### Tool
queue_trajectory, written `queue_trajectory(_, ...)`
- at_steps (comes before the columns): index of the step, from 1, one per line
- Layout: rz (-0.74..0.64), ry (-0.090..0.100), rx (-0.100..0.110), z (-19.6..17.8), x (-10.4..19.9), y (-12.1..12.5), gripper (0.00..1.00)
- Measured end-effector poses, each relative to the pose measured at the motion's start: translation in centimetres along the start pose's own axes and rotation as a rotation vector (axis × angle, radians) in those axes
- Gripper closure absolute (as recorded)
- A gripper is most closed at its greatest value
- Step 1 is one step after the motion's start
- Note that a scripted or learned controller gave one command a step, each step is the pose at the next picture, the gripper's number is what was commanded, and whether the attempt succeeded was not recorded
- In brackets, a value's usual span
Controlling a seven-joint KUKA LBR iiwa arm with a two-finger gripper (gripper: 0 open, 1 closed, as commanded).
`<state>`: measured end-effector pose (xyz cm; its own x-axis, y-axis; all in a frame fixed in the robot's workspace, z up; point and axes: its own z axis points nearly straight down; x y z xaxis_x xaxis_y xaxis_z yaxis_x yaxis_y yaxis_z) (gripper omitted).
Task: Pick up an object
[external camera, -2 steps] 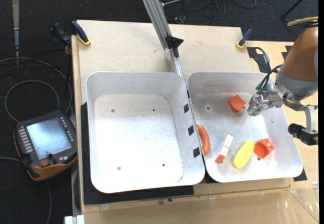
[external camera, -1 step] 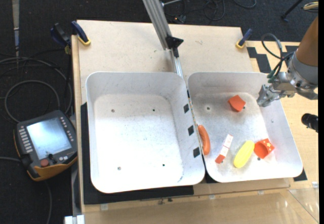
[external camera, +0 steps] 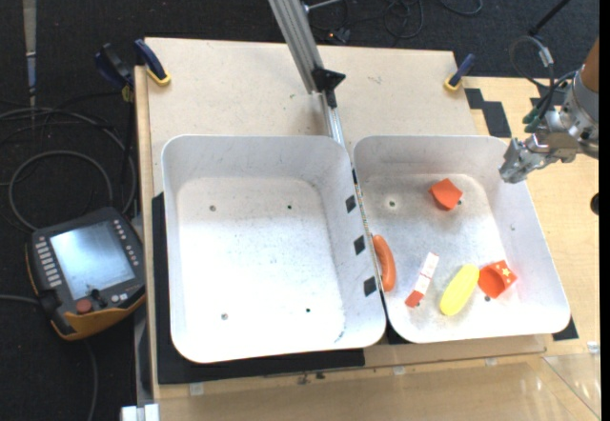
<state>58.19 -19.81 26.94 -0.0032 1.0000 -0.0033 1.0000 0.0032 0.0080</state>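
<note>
The gripper (external camera: pixel 516 165) hangs over the right bin's (external camera: pixel 534 219) far right rim, nothing visibly held, while the nearest object, an orange block (external camera: pixel 445 193), lies leftward inside that bin.

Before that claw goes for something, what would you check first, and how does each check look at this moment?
1. Things to pick lie in the right bin: ok; orange block, sausage, yellow piece.
2. Claw over the right bin: ok, at its upper right rim.
3. Claw carries nothing: cannot tell.
4. Orange block stands apart from the other things: ok.
5. Sausage away from the wall: not ok, it lies against the left wall.
6. Yellow piece free of the red piece: cannot tell, they lie close.
</note>
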Motion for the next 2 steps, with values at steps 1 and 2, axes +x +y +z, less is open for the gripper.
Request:
queue_trajectory(1,-0.004,0.003,0.006,0.3,4.3,1.4,1.00)
queue_trajectory(2,-0.005,0.005,0.008,0.4,10.6,2.3,1.00)
